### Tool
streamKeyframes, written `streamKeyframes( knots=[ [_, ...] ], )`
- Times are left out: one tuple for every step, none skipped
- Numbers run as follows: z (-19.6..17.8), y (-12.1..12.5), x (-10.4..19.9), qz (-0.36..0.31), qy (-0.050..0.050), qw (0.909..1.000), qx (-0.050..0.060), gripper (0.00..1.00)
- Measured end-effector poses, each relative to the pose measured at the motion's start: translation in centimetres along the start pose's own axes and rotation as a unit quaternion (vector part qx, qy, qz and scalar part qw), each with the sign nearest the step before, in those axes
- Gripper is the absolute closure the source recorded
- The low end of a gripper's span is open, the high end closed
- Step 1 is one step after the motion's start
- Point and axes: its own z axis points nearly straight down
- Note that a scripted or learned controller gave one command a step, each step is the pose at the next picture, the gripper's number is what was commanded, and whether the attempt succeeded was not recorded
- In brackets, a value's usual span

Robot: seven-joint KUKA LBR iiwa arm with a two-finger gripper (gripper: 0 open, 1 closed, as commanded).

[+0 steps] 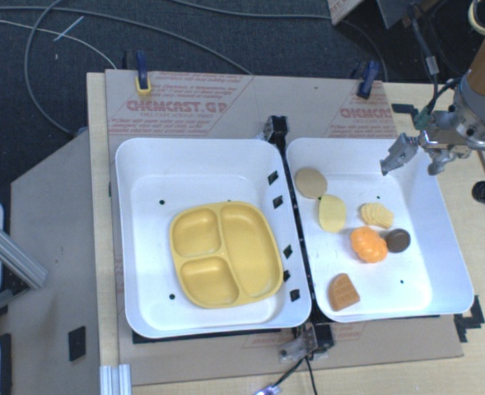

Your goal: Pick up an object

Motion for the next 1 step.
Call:
streamKeyframes(
  knots=[
    [4.37,0.35,0.55,0.0,0.001,1.0,0.002,0.0]
  ],
)
